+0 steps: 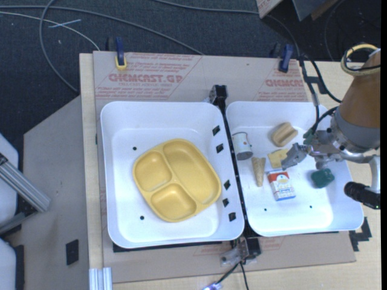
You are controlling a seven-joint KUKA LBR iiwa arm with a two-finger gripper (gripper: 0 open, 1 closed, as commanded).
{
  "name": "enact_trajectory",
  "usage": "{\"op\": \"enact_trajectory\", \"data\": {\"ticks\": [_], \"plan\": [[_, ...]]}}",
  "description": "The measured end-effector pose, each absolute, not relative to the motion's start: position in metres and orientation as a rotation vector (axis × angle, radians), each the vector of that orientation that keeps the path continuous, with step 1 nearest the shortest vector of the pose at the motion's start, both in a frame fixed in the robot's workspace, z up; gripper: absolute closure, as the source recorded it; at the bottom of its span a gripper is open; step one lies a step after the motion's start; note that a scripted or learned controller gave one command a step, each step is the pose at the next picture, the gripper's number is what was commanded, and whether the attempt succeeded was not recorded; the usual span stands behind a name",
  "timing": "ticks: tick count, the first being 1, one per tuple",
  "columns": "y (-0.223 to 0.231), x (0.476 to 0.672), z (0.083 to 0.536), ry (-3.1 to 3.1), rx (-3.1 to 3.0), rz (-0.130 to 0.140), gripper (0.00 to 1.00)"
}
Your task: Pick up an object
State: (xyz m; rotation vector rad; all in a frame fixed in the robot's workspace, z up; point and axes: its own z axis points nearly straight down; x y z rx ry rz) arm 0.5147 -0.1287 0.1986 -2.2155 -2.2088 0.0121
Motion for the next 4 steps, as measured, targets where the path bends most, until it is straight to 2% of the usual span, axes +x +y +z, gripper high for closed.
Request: {"op": "enact_trajectory", "data": {"ticks": [1, 2, 3, 4], "plan": [[-0.128, 0.518, 0.205, -2.221, -2.219, 0.0, 0.0], [-0.124, 0.527, 0.149, -2.218, -2.217, 0.003, 0.0], [-0.116, 0.52, 0.097, -2.217, -2.217, 0.003, 0.0], [-0.116, 0.522, 0.089, -2.221, -2.222, -0.005, 0.0]]}}
